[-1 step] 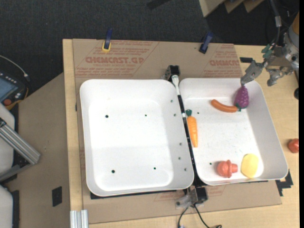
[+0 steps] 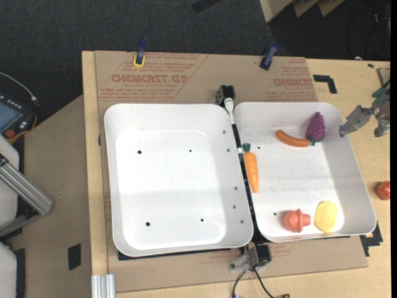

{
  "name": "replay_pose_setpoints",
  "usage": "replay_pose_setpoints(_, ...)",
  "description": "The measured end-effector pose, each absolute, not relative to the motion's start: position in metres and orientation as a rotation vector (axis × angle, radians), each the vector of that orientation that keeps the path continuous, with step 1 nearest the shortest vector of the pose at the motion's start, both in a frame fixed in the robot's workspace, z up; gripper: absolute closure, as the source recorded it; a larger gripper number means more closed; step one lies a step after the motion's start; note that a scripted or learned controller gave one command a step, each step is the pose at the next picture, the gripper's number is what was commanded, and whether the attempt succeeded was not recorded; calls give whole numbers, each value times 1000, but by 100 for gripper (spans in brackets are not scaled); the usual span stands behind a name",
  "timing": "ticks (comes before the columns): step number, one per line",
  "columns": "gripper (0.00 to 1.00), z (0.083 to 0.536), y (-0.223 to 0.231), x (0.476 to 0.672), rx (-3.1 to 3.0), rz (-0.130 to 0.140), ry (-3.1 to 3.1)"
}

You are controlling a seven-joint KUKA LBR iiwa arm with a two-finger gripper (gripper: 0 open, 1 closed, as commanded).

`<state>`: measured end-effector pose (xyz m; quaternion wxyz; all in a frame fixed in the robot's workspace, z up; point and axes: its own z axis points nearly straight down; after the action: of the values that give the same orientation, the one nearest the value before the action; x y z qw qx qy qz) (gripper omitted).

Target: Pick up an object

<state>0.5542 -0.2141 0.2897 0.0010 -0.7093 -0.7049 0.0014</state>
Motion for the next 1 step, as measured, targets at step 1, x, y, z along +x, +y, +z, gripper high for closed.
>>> replay_pose_setpoints(1,0,334,-226,483,-2227,0,-2218)
